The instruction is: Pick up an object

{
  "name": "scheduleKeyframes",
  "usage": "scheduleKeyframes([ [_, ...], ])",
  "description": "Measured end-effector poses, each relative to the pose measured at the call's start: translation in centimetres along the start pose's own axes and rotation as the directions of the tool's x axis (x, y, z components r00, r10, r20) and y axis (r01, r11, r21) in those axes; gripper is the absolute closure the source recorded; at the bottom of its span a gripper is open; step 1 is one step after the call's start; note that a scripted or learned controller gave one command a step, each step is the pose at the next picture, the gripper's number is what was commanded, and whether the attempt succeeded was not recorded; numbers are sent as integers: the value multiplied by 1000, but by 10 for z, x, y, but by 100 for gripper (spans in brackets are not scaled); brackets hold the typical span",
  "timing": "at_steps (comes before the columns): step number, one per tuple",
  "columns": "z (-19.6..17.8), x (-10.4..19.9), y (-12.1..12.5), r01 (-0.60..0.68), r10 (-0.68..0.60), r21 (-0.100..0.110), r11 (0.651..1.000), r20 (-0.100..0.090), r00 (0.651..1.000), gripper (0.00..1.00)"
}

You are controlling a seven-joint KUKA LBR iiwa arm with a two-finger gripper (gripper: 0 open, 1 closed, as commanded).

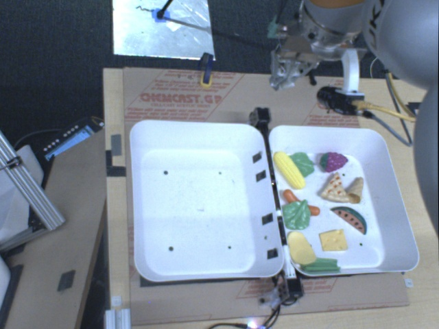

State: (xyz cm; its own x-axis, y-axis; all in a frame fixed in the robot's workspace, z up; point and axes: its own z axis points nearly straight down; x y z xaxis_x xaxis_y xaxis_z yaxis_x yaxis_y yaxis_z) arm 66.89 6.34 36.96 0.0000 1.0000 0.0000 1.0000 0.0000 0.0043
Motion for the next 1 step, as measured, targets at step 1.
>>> scheduleKeyframes([
  [1, -33, -38, 0, -1, 1, -1, 1000, 1, 1000, 100],
])
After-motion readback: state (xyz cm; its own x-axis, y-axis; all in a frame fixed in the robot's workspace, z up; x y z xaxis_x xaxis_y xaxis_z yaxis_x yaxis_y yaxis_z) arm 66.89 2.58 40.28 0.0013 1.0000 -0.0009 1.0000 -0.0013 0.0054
